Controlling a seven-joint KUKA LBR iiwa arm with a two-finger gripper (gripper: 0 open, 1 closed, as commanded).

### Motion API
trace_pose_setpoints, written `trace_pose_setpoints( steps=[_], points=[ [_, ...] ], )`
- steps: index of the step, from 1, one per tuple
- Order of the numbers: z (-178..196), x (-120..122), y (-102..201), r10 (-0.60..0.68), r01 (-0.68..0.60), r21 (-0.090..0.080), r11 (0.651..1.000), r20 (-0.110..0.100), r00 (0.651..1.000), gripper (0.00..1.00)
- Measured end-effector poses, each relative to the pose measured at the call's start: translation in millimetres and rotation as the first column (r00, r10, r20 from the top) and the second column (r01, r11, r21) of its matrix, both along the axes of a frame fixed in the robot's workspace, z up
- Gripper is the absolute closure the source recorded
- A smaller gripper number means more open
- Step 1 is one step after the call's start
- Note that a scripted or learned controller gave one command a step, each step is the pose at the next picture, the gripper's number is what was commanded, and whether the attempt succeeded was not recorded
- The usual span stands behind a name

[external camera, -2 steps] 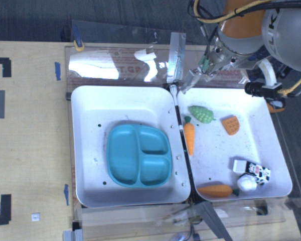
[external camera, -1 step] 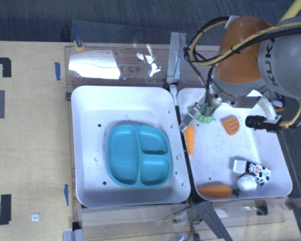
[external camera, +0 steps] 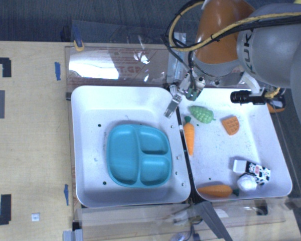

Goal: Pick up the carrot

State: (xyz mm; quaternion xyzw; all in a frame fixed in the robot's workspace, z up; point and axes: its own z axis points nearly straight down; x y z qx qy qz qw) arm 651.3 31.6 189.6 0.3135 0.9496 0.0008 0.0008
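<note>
You saw a wooden table (external camera: 25, 149) on dark carpet, with two white bins. The left bin (external camera: 85, 134) held a blue tray (external camera: 139, 154). In the right bin (external camera: 271, 149) the carrot (external camera: 189, 137) lay near the divider, beside a green toy (external camera: 201, 115). The gripper (external camera: 183, 97) was above it, released, holding nothing.

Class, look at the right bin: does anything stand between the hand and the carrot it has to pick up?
Nothing visible blocks it. The hand is above the bins' shared edge, and the carrot lies just below it at the right bin's left side. The green toy sits beside that path, right of it.
</note>
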Motion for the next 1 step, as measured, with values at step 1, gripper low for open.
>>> trace_pose_setpoints(
  steps=[1],
  points=[
    [-6.0, -73.5, -62.7, 0.153, -0.153, -0.001, 0.988, -0.005, 0.988, 0.0]
  ],
)
